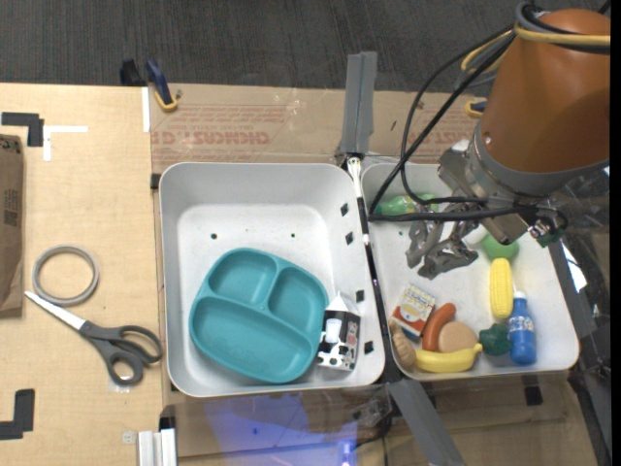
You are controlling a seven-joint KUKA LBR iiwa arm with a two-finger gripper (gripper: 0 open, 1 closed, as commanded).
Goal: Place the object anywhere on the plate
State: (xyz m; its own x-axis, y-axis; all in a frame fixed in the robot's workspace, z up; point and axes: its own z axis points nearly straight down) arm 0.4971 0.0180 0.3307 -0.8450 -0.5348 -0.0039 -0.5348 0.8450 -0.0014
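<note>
- The claw (439, 253) hangs over the right bin (563, 357); its opening cannot be told.
- The teal divided plate (257, 314) lies well left of the claw.

Light: bright, even, overhead; no hard hotspots.
Bins: left bin (194, 197) walls near blown-out white, little surface detail.
Shadows: soft, short; faint one under plate (257, 316) rim, thin one beside scissors (102, 338).
Glare: bluish-purple glow at bottom edge below left bin; mild sheen on clear plastic sheet (252, 129) behind bins.
Focus: mid-frame fairly sharp; orange arm band (553, 85) close to lens, soft.
Gripper (441, 250): dark, murky, low contrast.
Noise: slight grain on dark floor (291, 17) up top.
</note>
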